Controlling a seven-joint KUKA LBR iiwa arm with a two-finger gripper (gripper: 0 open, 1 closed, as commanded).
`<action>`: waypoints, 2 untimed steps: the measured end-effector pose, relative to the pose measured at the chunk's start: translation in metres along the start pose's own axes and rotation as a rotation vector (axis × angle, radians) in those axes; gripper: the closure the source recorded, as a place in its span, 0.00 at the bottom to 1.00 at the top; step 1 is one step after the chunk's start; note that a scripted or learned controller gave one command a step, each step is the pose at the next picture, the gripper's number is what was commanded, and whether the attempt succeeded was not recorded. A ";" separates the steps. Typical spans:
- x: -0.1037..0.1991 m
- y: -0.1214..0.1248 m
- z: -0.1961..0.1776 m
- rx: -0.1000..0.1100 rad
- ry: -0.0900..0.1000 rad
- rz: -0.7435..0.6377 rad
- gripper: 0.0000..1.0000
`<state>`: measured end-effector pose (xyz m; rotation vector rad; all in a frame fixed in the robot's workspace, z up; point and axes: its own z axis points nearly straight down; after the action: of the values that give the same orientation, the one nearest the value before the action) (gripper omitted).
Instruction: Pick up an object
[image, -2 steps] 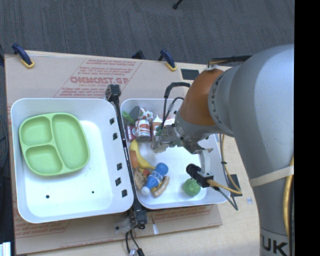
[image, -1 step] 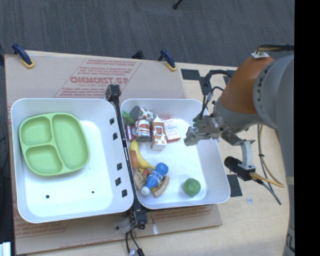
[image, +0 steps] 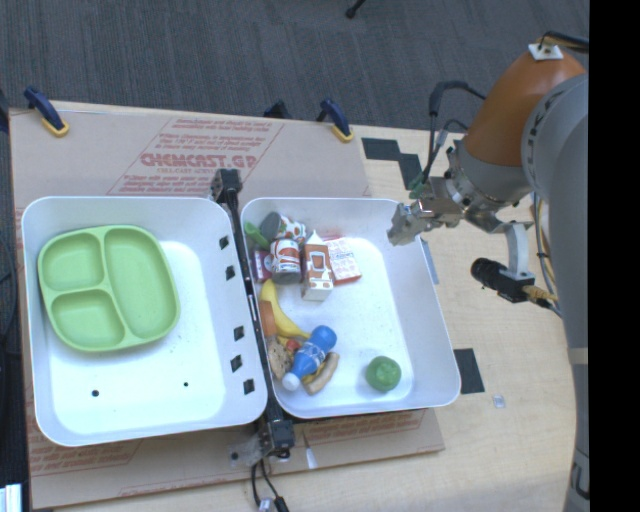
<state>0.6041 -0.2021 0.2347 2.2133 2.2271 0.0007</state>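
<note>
Green ball (image: 382, 373) sits low in your right bin (image: 425, 330), well apart from the pincer (image: 404, 224) at the rim; its state: cannot tell.

Two bins side by side on the surface (image: 480, 290).
A tray (image: 107, 288) lies in the left bin's (image: 130, 400) upper left. In the right bin (image: 415, 330), cartons (image: 318, 263) sit upper centre, a banana (image: 278, 312) and bottle (image: 310, 355) along its left wall, a ball (image: 382, 373) lower right. The gripper (image: 405, 222) is at that bin's upper right rim.
</note>
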 end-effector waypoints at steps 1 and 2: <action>0.056 0.000 0.010 0.005 0.002 -0.001 1.00; 0.115 0.001 -0.001 0.004 0.003 0.000 1.00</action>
<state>0.6040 -0.0867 0.2361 2.2165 2.2310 -0.0011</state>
